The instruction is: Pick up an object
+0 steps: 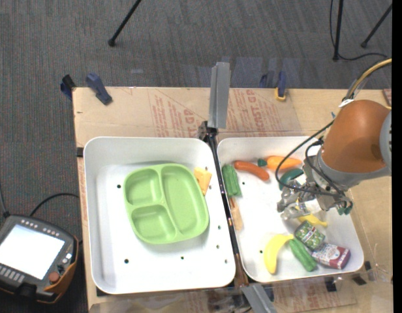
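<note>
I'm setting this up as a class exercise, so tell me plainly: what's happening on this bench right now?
A grey robot arm with an orange band reaches in from the right, its gripper low over the right bin among toy food: a banana, a red sausage, a carrot, a cucumber and small packets. Nothing can be seen between its fingers, so no pick is confirmed yet. The left bin holds a green divided plate with a yellow wedge beside it.

Single fixed camera above the surface (155,113), looking down at a slant, far enough back to take in both white bins: left bin (100,175), right bin (256,150). Carpet and tripod legs show along the top. The arm (354,139) enters from the right.
</note>
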Robot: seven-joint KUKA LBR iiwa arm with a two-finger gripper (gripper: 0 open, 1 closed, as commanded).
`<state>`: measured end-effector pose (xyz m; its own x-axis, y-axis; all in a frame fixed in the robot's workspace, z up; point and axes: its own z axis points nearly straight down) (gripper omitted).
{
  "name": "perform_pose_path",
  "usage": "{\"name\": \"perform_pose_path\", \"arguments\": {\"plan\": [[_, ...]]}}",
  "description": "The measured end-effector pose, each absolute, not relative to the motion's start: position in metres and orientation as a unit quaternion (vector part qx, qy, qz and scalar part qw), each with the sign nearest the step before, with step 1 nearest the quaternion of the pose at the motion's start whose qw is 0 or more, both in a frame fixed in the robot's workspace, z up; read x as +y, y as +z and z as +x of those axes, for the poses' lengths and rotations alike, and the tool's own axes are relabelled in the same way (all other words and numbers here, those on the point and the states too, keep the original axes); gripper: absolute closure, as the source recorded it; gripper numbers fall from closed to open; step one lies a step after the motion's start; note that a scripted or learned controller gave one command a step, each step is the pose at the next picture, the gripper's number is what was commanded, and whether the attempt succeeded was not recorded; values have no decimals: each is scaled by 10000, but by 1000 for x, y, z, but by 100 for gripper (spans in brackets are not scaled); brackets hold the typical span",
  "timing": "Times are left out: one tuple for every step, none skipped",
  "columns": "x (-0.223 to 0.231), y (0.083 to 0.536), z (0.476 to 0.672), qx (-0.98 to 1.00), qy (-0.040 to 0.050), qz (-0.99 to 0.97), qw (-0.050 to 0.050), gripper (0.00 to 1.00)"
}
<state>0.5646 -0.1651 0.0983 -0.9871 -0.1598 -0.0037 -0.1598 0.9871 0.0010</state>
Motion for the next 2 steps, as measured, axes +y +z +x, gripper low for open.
{"name": "perform_pose_path", "arguments": {"plan": [[-165,98,565,9967,9,-807,14,0],[-163,108,566,9965,7,-835,32,100]]}}
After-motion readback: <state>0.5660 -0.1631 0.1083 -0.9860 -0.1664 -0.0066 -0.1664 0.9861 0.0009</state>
